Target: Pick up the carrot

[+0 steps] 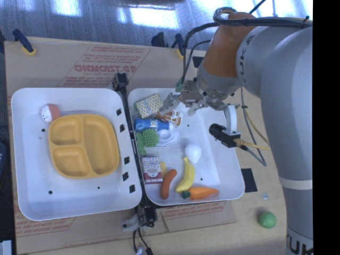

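While lying flat, carrot (203,193) long axis left-right, tip rightward, green end left, tool (178,106) grip unclear.

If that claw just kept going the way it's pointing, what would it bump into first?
Probably the small packet lying under the claw in the right bin, near the checkered box. Depth is hard to judge from above. The carrot lies at the bin's opposite end, well off that line.

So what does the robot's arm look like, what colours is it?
The arm is big, round and shiny grey, with an orange band above the wrist and dark letters on its side. Black cables loop over the top. At its tip sits a small metal end effector, with thin yellow wires nearby.
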### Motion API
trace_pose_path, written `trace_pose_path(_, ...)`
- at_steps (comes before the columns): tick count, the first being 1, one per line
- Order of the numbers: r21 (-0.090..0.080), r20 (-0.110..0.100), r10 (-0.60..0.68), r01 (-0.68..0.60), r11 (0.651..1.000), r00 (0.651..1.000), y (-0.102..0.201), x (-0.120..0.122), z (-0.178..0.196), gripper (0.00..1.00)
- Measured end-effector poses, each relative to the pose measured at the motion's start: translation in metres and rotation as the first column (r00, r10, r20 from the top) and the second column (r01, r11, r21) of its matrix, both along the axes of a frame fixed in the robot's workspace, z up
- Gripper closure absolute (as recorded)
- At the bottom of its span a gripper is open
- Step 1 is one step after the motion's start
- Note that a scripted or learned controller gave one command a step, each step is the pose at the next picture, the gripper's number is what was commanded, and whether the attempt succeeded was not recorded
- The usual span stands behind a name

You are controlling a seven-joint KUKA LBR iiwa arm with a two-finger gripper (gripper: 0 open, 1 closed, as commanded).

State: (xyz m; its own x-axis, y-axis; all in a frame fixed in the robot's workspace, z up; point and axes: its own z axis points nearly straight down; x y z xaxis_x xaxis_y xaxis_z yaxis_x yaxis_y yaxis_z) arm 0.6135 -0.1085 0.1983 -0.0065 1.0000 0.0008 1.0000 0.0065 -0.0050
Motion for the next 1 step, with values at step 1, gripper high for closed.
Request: trace_pose_path(1,-0.001,-0.001,-0.183,0.183,0.983,0.983,0.0128,-0.0612,-0.0773,0.00)
